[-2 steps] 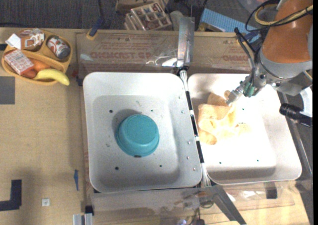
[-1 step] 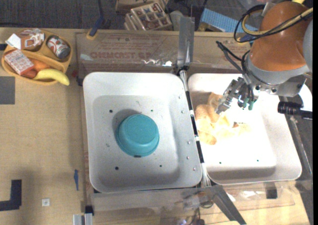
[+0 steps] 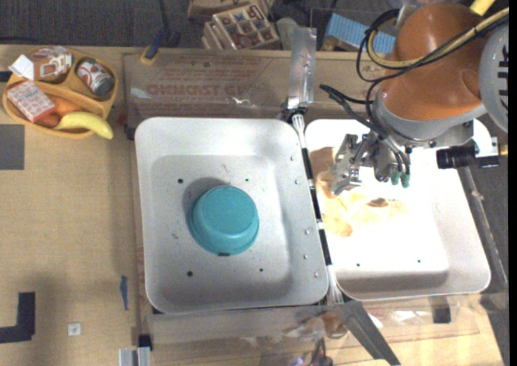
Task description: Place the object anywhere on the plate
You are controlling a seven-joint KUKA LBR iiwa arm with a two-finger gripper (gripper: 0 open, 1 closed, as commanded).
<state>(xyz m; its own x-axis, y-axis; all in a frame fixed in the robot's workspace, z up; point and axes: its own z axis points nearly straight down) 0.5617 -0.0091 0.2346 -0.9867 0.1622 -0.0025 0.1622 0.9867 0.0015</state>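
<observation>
Spanning the bench (image 3: 73, 219) side by side are two shallow white bins. The left bin (image 3: 161, 146) holds a teal plate (image 3: 224, 220) near its middle, rim down by the look of it. The right bin (image 3: 420, 263) is washed out; tan, flat objects (image 3: 343, 215) lie at its left side — what they are I cannot tell. Above them hangs the gripper (image 3: 349, 169), jaws spread apart, gripping nothing. A tray of toy food (image 3: 56, 94) sits at the bench's far left corner.
</observation>
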